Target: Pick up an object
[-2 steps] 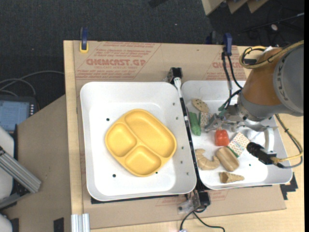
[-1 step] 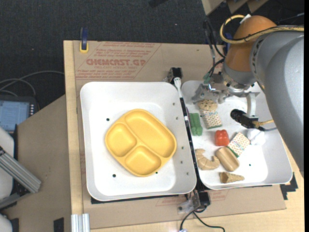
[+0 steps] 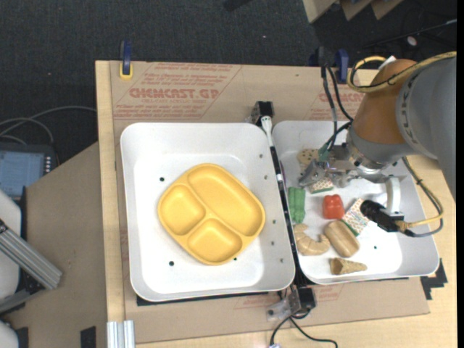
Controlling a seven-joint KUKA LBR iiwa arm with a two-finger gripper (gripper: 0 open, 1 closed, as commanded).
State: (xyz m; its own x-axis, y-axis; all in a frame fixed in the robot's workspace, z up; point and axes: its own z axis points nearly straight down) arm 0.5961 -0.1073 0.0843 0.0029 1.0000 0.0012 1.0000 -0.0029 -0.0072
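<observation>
The right bin (image 3: pixel 406 259) holds several small food toys. Among them are a green stick (image 3: pixel 297 204), a red piece (image 3: pixel 333 206), a tan croissant (image 3: pixel 312 243), a brown bread roll (image 3: pixel 341 238), a tan wedge (image 3: pixel 349 266) and a speckled cracker (image 3: pixel 307 155). A small white and green packet (image 3: pixel 354 220) lies beside the roll. My gripper (image 3: pixel 319 175) hangs low over the upper left part of this bin, between the cracker and the red piece. No object shows held in it.
The left bin (image 3: pixel 145 158) holds a yellow divided plate (image 3: pixel 210 212) at its middle. The arm's grey and orange body covers the right bin's upper right corner. A dark ridge (image 3: pixel 275 172) separates the two bins.
</observation>
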